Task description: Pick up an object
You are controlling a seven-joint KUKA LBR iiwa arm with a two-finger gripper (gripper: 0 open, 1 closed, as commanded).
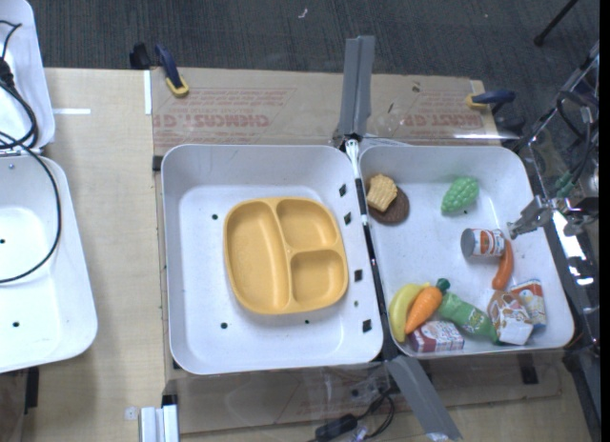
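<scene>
- Gripper [522, 228]: at the right bin's [429, 159] 3 o'clock edge, tips just beside the small can [483, 242]; how far it is open cannot be told, and nothing is seen in its hold.
- Can: lies on its side right of the bin's centre.
- Green fruit [461, 194]: 1 o'clock of the can.
- Carrot [422, 307], banana [402, 305], green bottle [467, 314] and cartons [519, 312]: along the 6 o'clock wall.
- Left bin [191, 269]: holds a yellow divided tray [284, 254].

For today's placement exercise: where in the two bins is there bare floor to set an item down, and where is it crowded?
Free: left bin floor around the yellow tray; right bin's middle, between cookie, green fruit and can. Crowded: the right bin's near corner around carrot and bottle.
</scene>
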